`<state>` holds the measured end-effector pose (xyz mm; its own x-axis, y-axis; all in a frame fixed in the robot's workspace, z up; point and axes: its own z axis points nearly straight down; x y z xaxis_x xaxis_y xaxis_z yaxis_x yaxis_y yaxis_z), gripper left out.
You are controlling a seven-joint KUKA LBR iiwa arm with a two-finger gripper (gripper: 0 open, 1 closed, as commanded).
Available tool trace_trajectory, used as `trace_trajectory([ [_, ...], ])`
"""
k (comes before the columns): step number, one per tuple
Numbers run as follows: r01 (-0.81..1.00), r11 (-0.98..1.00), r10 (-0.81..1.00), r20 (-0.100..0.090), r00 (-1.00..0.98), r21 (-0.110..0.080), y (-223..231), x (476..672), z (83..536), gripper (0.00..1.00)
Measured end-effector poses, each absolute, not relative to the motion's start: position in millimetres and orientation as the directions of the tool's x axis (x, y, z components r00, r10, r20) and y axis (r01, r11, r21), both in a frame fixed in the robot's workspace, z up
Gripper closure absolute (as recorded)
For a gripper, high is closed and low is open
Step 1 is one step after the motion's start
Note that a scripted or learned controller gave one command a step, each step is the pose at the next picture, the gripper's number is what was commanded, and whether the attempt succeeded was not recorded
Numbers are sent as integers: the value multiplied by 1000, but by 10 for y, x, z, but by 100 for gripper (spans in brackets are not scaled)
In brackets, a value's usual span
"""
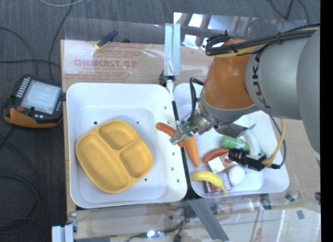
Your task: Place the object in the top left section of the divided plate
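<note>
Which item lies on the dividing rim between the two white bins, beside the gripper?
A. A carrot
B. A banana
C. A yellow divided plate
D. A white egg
A: the carrot lies across the rim between the bins just below the gripper, while the yellow divided plate sits in the left bin.

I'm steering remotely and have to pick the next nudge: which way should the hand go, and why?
Probably a short move left toward the yellow three-section plastic plate. The hand sits over the rim between the two bins, with an orange carrot just below it and the plate's sections bare. I cannot tell whether anything is gripped, so check first.
</note>
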<state>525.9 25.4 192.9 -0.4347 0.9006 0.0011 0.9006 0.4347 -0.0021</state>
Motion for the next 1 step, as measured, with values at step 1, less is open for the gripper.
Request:
trace_trajectory([
  [1,818,575,818,0,-575,-2,780,5582,1946,100],
])
